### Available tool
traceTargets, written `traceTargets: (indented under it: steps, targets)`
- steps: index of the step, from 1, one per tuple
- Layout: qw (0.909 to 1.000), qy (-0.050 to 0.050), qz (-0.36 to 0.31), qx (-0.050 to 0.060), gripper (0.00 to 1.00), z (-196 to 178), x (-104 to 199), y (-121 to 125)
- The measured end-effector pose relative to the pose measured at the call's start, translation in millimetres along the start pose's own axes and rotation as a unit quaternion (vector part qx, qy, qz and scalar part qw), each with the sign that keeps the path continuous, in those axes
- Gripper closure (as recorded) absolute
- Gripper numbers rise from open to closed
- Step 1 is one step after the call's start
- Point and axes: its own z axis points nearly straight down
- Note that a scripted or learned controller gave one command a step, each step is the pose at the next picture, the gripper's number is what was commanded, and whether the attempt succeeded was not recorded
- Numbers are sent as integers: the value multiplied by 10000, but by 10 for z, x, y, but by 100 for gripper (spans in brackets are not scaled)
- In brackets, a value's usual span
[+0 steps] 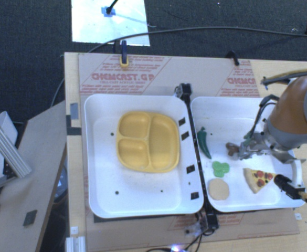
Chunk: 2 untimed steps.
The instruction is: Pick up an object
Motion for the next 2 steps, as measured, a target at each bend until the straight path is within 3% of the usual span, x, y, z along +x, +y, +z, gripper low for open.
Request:
traceTargets:
  steps: [2]
  targets:
    - [10000, -3, -19, -9, 100, -1073, 2, 42]
